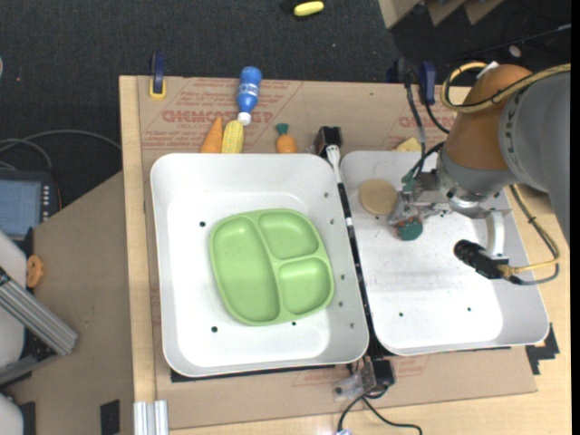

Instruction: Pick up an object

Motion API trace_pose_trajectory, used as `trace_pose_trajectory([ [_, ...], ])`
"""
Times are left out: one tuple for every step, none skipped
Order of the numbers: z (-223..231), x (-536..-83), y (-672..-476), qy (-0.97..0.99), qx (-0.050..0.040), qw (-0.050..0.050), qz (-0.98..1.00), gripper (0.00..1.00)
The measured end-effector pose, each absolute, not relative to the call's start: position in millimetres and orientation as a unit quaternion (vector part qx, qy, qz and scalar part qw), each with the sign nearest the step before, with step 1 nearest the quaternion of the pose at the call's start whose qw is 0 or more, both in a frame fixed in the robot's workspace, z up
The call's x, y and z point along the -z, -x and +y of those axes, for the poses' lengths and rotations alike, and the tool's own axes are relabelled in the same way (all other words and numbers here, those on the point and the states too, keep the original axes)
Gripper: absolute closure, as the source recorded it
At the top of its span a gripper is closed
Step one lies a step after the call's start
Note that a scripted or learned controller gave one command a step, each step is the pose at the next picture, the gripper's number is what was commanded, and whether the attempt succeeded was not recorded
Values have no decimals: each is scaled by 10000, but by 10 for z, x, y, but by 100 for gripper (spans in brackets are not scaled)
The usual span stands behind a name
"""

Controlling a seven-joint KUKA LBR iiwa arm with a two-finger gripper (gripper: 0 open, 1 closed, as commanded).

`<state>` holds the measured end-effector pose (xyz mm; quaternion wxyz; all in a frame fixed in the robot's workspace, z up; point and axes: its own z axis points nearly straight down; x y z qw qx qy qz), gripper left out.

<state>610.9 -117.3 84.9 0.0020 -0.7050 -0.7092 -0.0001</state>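
Green divided plate (270,265) fills mid left bin (181,198). Gripper (410,216) sits in right bin (471,324), far-left part, over a small teal object (412,231), w/ tan disc (374,196) just beside; can't tell its grip state. Near half of right bin is open floor.

The bench (272,406) is surrounded by dark carpeted floor (136,25). Black cables (54,143) are seen at the left
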Motion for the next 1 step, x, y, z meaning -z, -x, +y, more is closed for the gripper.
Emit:
trace_pose_trajectory([
  [-493,-1926,-6344,7039,55,-44,-7102,100],
])
